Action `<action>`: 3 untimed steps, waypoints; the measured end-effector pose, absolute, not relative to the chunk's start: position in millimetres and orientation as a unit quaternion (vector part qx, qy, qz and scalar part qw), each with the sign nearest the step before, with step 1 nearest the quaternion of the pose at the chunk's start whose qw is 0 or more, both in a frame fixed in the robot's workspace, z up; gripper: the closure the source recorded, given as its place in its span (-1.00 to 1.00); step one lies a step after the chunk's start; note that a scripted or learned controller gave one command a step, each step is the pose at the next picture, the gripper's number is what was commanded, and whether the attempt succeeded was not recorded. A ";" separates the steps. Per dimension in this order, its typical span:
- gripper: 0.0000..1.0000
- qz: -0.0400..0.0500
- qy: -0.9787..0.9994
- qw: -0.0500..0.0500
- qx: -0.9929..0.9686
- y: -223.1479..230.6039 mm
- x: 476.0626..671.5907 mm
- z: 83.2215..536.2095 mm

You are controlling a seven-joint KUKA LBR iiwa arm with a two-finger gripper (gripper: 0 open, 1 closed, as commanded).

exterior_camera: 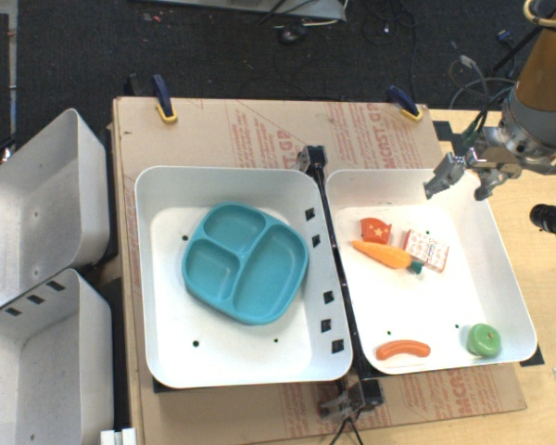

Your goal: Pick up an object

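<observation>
- Camera view: carrot (384, 254) lying flat on the floor of the right bin (506, 267), down and leftward of the hand, orange body slanted, green tip touching the small printed box (426, 249).
- Just beside its thick end, a red block (375, 229); together a tight cluster, likely awkward to grasp singly.
- Farther from the hand, toward the near wall: an orange sausage (403, 349) and a green apple (484, 339), each standing apart, probably easier targets.
- Hand (461, 178) poised over the bin's far right corner, fingers spread apart, gripping nothing, well apart from every object.
- Beyond, across the divider: a teal divided plate (246, 263) in the left bin (157, 248), both bins resting on the counter (241, 133).
</observation>
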State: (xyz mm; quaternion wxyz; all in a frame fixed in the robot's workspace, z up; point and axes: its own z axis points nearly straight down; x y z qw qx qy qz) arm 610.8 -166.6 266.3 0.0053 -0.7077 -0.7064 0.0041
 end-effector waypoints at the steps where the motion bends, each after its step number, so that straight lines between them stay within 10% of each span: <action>1: -1.00 0.000 -0.707 0.000 -0.707 -166.0 612.9 274.5; 3: -1.00 0.002 -0.707 0.002 -0.708 -167.5 619.8 149.3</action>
